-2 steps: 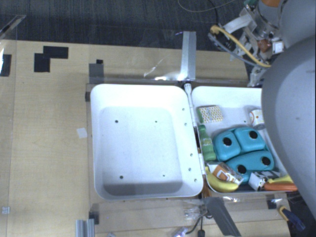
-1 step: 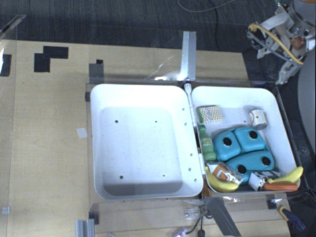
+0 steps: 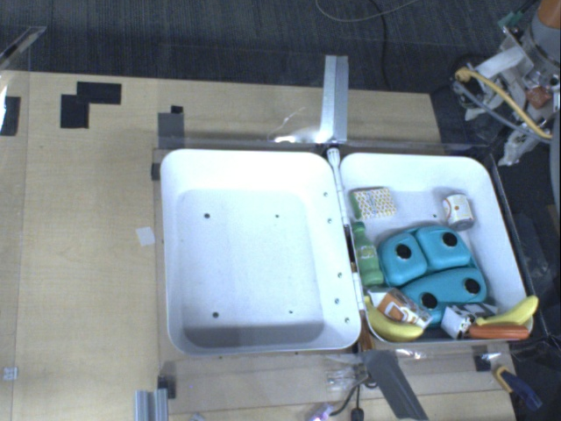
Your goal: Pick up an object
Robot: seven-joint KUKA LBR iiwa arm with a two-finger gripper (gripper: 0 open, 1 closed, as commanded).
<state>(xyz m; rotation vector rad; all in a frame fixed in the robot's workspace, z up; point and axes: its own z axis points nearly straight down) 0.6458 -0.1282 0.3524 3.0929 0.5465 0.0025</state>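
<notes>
The small white cylinder [image 3: 457, 209] lies in the right bin [image 3: 495, 202], nearest the gripper [image 3: 529, 103] of the cluttered lot (teal blocks [image 3: 434, 266] and bananas [image 3: 394, 323] crowd farther off). It sits below and slightly left of the gripper, well apart; whether the tool is spread or closed I cannot tell.

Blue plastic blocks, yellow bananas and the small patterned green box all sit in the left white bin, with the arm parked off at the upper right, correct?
Wrong bin. In the camera view the blue plastic blocks, yellow bananas and small patterned green box sit in the right white bin. The arm is indeed parked at the upper right.
</notes>
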